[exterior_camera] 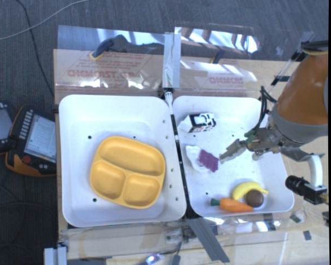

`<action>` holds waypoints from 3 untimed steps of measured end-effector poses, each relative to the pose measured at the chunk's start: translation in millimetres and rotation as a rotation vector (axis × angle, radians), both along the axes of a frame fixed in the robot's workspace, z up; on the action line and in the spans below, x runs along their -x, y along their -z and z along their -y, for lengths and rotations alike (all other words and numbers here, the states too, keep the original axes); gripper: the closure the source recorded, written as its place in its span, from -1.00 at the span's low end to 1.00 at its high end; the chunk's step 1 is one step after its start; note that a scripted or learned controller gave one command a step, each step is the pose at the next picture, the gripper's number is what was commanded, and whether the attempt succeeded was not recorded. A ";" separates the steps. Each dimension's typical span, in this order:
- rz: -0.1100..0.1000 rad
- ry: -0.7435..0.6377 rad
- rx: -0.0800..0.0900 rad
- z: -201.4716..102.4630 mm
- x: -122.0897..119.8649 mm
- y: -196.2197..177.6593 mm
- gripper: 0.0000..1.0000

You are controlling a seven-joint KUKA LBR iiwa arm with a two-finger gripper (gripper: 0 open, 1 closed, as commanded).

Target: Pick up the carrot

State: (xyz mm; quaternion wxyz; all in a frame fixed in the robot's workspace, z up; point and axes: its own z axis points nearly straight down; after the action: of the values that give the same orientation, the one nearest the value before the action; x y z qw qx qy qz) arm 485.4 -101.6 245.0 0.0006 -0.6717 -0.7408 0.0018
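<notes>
Two shallow white plastic bins; right bin [276, 197] is the landmark. Smooth orange carrot with green tip [234, 205] lies by its front wall, touching a yellow banana [246, 189] and brown round fruit [255, 199]. Grey metal gripper [227, 152] hangs mid-bin, well apart from the carrot; finger state unclear, too small. Purple block [208, 160] on a white scrap sits beside its tip. Open floor around the carrot's left.

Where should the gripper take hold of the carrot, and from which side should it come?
Probably at the middle of the orange body of the carrot, coming straight down from above. It lies flat and lengthwise near the front wall of the right bin, with the banana and a brown round thing close behind its tip, so the fingers should close across its narrow width.
</notes>
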 end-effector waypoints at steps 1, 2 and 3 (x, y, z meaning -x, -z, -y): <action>-0.004 0.048 -0.003 13.0 2.3 109.6 -1.00; -0.004 0.071 -0.002 7.3 2.6 146.0 -1.00; -0.002 0.123 -0.001 3.5 1.8 98.2 -1.00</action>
State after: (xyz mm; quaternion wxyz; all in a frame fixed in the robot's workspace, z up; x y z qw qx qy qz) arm 483.6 -105.1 146.8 0.0019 -0.7159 -0.6982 0.0021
